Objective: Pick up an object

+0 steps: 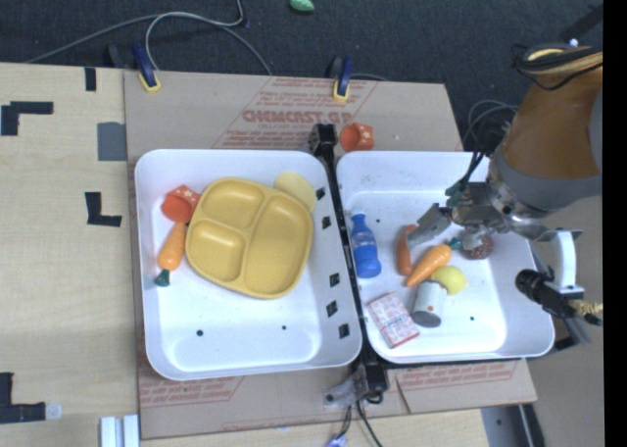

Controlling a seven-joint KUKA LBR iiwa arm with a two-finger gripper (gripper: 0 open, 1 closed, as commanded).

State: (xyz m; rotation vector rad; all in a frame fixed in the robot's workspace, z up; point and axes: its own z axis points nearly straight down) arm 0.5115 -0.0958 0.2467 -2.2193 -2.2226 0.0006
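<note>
We read the bench (69, 239) left to right, using the black divider (336, 239) between the two bins as our landmark.

Left bin (235, 347), left of the divider: an orange carrot toy (170, 247) and a red piece (178, 204) sit far from the divider, by the bin's outer wall. A yellow sectioned plate (248, 236) lies between them and the divider, tilted, with a pale round thing (294, 186) peeking out behind it. None of these look like the target.

Right bin (490, 342), just right of the divider: a blue bottle (364, 247), then a pink-patterned packet (391, 320) nearer the front wall. Further from the divider is a cluster: a small orange piece (404, 251), an orange carrot (429, 265), a yellow lemon-like toy (450, 280) and a grey cylinder (427, 304), all touching or nearly so.

The gripper (438, 223) hangs over that cluster with its fingers spread, nothing between them. We judge the orange carrot just below it to be the likely pick.

Handling guess: light, hard plastic toy, smooth and a bit slippery, tapered, not fragile. Best hold looks like across the thick middle, square to its long axis; the taper could squirt out. Crowding from the lemon-like toy and the small orange piece leaves little finger room.
</note>
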